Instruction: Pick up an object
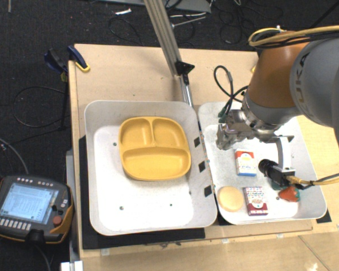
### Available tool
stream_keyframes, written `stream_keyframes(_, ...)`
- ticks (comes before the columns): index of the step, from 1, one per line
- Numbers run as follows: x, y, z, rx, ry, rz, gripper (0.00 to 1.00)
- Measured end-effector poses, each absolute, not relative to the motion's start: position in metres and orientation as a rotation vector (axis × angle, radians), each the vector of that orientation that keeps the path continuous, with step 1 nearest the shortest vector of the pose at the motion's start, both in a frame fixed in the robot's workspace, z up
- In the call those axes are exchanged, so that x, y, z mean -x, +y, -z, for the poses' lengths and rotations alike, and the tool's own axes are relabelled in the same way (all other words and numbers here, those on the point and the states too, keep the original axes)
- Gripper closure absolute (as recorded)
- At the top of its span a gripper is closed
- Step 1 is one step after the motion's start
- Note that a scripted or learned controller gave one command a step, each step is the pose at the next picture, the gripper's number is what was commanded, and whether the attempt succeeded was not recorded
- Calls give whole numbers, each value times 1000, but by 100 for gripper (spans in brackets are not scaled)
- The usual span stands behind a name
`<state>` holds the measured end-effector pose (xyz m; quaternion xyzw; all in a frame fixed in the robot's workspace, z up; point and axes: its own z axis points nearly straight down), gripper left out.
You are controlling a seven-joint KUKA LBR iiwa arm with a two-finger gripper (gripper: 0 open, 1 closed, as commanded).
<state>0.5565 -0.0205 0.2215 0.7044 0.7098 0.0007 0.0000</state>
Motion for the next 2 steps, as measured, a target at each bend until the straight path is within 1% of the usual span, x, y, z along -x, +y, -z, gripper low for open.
stream_keyframes(1,-591,22,-231,-2213,2228,-5,100)
stream_keyframes(2,-619,60,-233,-2213,2228,-5,100)
